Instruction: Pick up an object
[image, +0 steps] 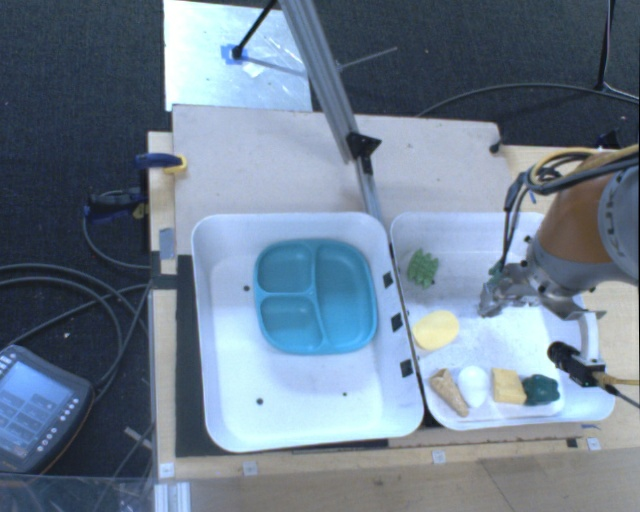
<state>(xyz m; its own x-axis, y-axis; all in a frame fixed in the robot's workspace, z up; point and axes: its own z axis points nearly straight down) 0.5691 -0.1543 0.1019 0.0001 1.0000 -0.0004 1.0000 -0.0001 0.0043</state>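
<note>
In the right bin lie a green knobbly piece, a yellow oval piece, a tan cone, a white egg shape, a yellow block and a dark green piece. My gripper hangs low over the bin's middle, right of the yellow oval and apart from it. Nothing shows between its fingers.
The left bin holds a teal divided plate. A slanted metal pole crosses above the bins' shared edge. Cables and a pendant lie left of the bench.
</note>
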